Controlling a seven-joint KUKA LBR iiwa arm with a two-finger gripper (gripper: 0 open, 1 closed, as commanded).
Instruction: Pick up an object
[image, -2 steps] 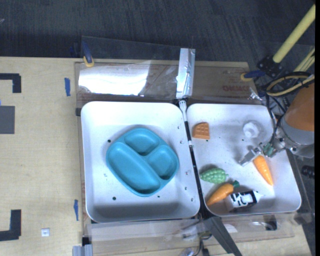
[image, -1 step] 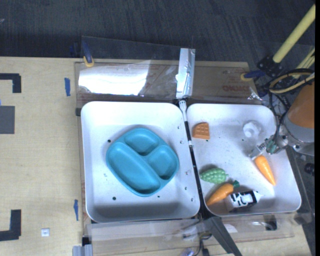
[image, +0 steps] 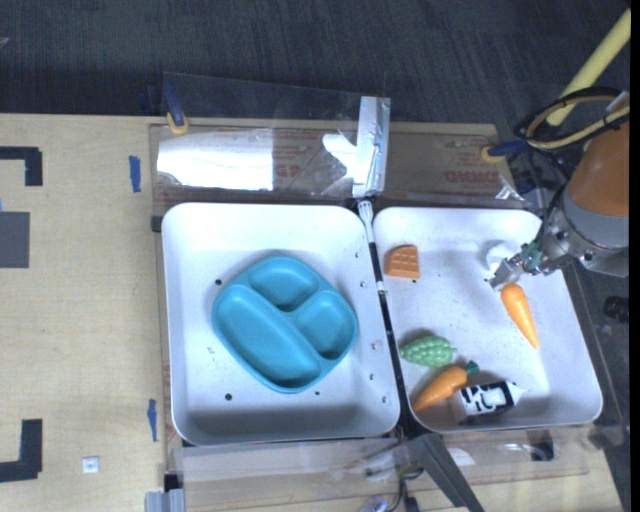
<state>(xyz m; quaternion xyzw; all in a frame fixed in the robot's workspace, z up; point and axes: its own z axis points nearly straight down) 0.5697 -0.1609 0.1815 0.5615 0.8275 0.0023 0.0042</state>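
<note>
Now my gripper (image: 510, 272) over right bin (image: 575, 400), touching carrot (image: 521, 311) top; grip state unclear, possibly not holding.

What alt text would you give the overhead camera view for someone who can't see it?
A grey robot arm's gripper hovers at the top of a toy carrot in the right white bin, which also holds a waffle piece, a green berry cluster, a second carrot and a black-and-white item. The left bin holds a blue divided plate.

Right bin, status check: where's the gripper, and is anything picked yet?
Gripper low in right bin, at carrot top end. Nothing visibly held. Waffle piece and other toys lie apart, not blocking.
</note>
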